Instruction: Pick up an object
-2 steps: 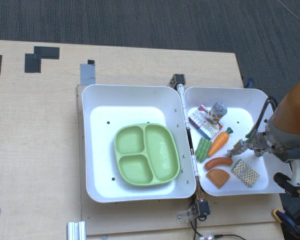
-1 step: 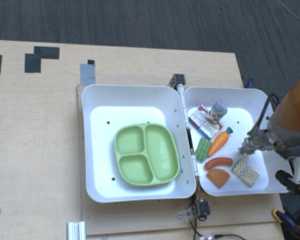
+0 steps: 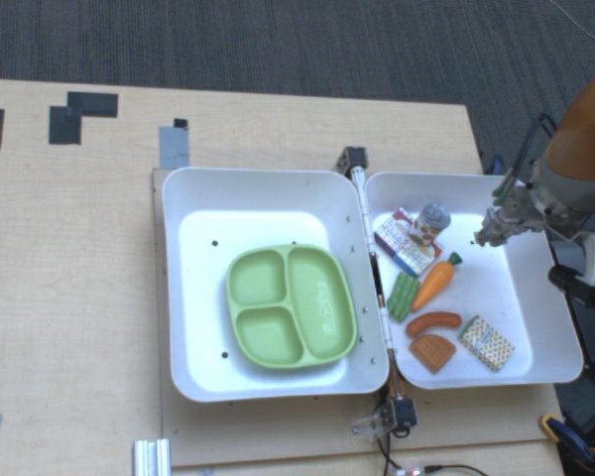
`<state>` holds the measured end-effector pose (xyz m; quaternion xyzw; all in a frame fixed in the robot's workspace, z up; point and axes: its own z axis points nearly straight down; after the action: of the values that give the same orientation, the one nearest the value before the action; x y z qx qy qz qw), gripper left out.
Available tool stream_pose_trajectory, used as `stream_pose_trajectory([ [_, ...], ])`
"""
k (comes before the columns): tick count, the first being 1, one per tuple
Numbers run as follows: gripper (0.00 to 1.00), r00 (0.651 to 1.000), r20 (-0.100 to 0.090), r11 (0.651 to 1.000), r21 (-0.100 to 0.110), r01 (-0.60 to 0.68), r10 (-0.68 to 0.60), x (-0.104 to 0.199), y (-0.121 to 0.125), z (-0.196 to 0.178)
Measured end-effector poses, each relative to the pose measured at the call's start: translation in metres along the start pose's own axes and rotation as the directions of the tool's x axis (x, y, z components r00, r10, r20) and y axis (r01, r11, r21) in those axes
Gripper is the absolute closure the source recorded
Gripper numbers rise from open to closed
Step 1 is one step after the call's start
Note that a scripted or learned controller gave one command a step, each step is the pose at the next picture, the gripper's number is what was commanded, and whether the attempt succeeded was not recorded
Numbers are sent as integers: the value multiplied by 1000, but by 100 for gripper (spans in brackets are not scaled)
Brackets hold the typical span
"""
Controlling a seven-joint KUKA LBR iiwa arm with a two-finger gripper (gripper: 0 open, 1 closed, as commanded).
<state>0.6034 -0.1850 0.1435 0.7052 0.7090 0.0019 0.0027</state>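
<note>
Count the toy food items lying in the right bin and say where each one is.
7. Against the divider: box, jar beside it, green cucumber below. Middle: carrot, sausage, brown bread slice. Toward the front right: patterned packet. None looks hidden.

A light wooden bench (image 3: 69, 266) carries two shallow white bins side by side, the left bin (image 3: 203, 191) touching the right bin (image 3: 555, 360) along a shared edge, with dark tape patches (image 3: 79, 115) on the bench surface well apart to the left bin's upper left.
</note>
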Motion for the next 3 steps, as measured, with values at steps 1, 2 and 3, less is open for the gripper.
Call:
stream_pose_trajectory([
  [1,0,1000,0,1000,3,0,0,0,-1,1],
  [2,0,1000,0,1000,1,-3,3,31,-68,57],
  [3,0,1000,-2,1000,5,-3,3,71,-116,41],
])
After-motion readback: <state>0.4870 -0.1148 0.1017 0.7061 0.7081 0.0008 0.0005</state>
